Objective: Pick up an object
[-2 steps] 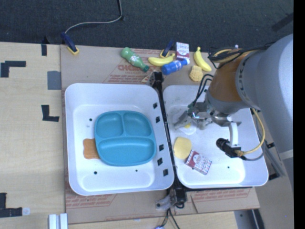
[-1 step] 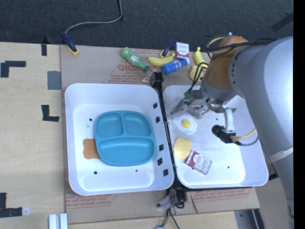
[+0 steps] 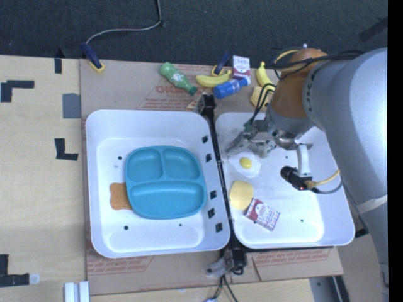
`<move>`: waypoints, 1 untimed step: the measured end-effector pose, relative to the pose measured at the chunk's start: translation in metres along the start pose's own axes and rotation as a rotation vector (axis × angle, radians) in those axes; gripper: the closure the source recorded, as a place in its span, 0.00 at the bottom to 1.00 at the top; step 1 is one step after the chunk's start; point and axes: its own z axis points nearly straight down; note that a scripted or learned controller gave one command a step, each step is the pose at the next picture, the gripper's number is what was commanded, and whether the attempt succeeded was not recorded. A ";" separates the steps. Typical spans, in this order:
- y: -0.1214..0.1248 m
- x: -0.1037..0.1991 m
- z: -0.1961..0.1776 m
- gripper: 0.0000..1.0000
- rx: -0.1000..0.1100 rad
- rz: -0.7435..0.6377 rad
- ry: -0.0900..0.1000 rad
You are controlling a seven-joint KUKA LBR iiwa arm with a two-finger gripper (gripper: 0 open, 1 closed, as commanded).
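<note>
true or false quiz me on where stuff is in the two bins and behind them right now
1. The blue divided plate lies in the left bin. True.
2. The fried egg toy lies in the left bin. False: it lies in the right bin, just below the end effector.
3. The green bottle lies outside both bins, on the cardboard behind them. True.
4. The red and white carton stands on the blue plate. False: it lies in the right bin, beside a yellow round piece.
5. An orange flat piece lies at the plate's left edge. True.
</note>
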 end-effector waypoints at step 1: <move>-0.005 -0.005 0.000 0.00 0.000 -0.001 0.000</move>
